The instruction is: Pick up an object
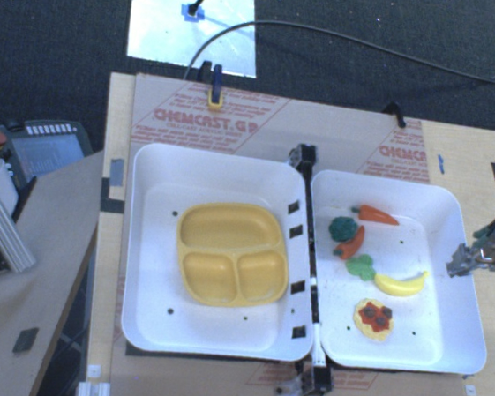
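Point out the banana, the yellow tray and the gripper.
banana (399,285): camera view, middle of its curved body.
yellow tray (232,228): camera view, floor of its large compartment.
gripper (460,263): camera view, at its fingertips.

Left bin (156,182): yellow tray (230,254) fills middle; bare floor along walls.
Right bin (426,346): toy food clustered centre-left, banana (399,285) nearest; open floor along right wall.
Between bins: black clips (298,261) on divider.

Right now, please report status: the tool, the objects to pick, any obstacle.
Tool at right bin's right rim, holding nothing. Toys in right bin: two carrots, broccoli, banana, pizza. Yellow tray in left bin. Nothing blocking.
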Action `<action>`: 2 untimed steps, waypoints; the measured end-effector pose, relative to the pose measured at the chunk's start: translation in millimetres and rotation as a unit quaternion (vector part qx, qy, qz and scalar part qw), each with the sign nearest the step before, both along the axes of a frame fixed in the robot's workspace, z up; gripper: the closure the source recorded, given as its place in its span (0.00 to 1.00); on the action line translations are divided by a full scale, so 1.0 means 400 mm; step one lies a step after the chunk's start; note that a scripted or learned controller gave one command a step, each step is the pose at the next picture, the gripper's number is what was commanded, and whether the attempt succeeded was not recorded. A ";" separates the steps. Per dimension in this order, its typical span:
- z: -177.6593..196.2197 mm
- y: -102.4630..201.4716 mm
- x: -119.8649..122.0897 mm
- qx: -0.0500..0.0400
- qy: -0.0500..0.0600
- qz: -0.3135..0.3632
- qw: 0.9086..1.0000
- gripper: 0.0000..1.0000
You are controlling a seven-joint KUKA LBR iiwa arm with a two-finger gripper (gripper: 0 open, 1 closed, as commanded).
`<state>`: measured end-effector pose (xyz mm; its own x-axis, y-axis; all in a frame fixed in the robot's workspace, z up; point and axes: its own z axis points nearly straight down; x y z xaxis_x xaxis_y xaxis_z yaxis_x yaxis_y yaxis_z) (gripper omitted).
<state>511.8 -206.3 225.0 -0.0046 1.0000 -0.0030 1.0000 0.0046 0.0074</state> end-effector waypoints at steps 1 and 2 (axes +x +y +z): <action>0.021 0.124 0.029 0.002 0.002 0.003 1.000 1.00; 0.000 0.271 0.053 0.003 0.002 0.003 1.000 1.00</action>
<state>533.0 -97.8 225.0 -0.0109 0.9999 0.0025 0.9999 0.0109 0.0025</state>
